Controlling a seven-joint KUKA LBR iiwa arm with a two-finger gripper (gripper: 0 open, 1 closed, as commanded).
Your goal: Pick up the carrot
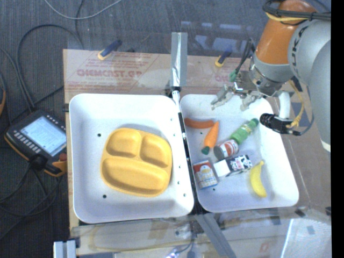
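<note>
**Over the right bin's far edge, nothing in my grip**

My gripper (235, 97) hangs above the far rim of the right bin (285, 195), fingers spread apart with nothing between them. The carrot (211, 135) lies well below me in the picture, in the bin's upper left part, tilted with its green end toward the near side. Its tip nearly touches a sausage (199, 123) lying along the bin's left wall. Just right of the carrot sit a green bottle (244, 130) and a small can (227, 149). Nearer the front are a milk carton (233, 165), a small red-labelled box (205, 174) and a banana (258, 179). The left bin (86, 198) holds a yellow divided tray (137, 161).
</note>
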